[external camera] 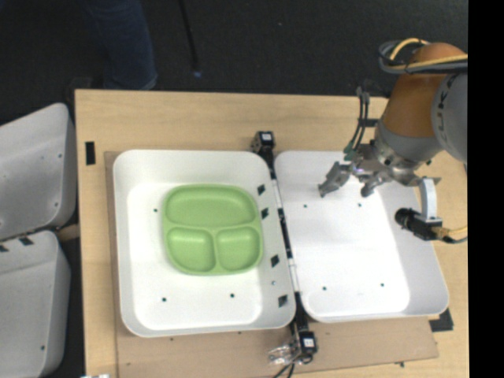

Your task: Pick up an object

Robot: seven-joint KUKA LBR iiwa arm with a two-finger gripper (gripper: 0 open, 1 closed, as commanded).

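A green plate (211,228) with three compartments lies flat in the middle of the left bin (134,305). My gripper (350,184) hangs over the far part of the right bin (370,290), well to the right of the plate. It is open, its two fingers (331,180) spread apart with only the white bin floor between them. The grey arm with its orange band (413,101) comes in from the upper right.
A black cable and a small connector (417,222) hang beside the wrist over the right bin's right side. A row of black clips (277,235) runs along the seam between the bins. White panels (31,211) stand left of the bench.
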